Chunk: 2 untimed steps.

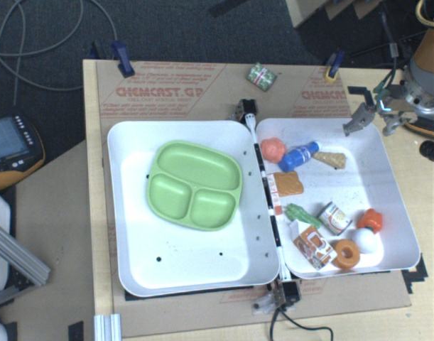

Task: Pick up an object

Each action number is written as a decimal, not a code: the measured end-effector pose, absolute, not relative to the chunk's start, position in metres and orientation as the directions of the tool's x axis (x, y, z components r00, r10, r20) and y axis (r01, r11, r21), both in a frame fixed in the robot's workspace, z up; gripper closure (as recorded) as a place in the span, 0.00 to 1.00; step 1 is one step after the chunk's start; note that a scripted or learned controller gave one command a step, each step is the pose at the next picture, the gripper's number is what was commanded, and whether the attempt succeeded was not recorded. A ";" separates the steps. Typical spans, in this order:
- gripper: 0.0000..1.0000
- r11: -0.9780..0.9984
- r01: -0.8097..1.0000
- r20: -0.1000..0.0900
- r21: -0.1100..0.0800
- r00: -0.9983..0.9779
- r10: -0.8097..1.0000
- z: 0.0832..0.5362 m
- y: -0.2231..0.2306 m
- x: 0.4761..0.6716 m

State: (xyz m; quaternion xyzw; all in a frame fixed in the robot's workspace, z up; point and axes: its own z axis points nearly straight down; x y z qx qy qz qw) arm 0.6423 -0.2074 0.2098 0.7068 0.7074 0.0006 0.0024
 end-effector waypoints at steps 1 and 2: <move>0.00 0.003 1.000 0.005 0.000 -0.003 1.000 0.094 -0.219 0.592; 0.00 0.002 1.000 0.001 -0.005 -0.002 1.000 0.084 -0.185 0.658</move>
